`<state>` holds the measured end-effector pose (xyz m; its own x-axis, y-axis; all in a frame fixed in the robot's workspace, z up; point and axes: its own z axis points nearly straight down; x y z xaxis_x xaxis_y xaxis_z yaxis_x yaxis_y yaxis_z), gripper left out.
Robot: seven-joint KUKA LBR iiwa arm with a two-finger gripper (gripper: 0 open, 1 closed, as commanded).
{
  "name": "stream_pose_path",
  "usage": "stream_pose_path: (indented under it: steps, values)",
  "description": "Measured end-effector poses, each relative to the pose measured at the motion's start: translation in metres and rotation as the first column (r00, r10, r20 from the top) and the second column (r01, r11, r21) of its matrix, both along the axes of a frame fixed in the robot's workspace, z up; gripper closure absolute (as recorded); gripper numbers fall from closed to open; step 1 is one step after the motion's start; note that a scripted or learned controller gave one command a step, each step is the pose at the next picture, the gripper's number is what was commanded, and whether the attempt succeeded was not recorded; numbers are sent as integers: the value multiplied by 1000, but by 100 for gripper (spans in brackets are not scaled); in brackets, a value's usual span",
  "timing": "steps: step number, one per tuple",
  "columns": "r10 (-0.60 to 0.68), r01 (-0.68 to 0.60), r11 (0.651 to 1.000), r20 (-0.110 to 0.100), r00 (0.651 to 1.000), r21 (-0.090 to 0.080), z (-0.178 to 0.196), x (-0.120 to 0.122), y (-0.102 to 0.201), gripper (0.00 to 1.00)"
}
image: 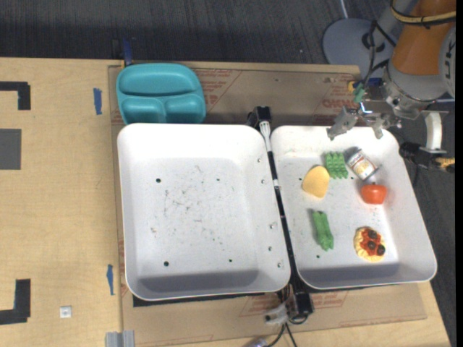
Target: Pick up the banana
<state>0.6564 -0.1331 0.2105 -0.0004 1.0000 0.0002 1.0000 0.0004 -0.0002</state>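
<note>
A stubby yellow piece (315,181), the only thing here that could be the banana, lies in the upper middle of the right bin (412,266). The gripper (356,132) hangs over that bin's far edge, up and to the right of the yellow piece and well apart from it. Its two fingers are spread wide and open, with nothing between them. The grey arm with its orange band (423,38) comes in from the top right corner.
Around the yellow piece in the right bin lie a ridged green block (335,164), a small jar (362,165), a red tomato (373,193), a long green vegetable (322,230) and a small round tart (370,243). The left bin (130,215) adjoins it. A teal divided tray (160,92) sits behind.
</note>
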Motion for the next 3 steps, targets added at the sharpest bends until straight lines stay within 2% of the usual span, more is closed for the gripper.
stream_pose_path:
  steps: [1,2,3]
  values:
    - [83,-83,997,0,997,0,-125,-47,38,0]
    - [192,-192,981,3,981,-2,79,-103,-22,0]
    - [310,-310,951,0,951,0,-5,-101,77,0]
